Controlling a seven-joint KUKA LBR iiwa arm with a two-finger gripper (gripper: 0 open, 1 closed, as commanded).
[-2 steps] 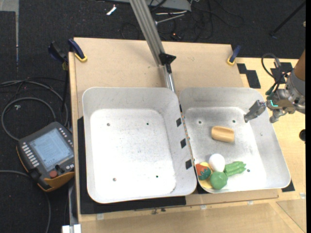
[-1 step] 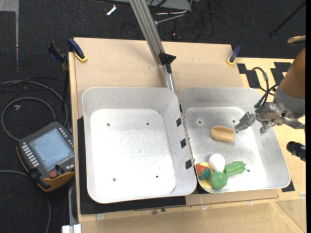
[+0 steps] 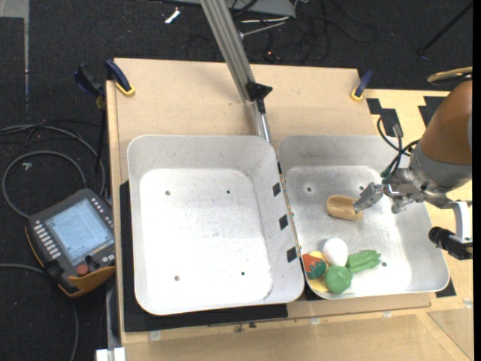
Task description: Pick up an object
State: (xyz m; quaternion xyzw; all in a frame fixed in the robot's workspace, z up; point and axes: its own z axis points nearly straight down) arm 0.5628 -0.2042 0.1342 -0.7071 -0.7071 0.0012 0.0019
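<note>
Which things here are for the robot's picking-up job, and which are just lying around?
For the job:
gripper
tan piece
white egg
green toy
green ball
right bin

Just lying about:
left bin
handheld controller
clamps
cables

Arm (image 3: 451,138): I lose its upper part past the frame's right edge, behind the gripper (image 3: 370,195).
Fingers: too small for me to judge their spread.
Red-and-yellow piece (image 3: 314,265): down-left of the gripper, half hidden behind the green toy (image 3: 339,279) and white ball (image 3: 335,251); I can't identify it.
</note>
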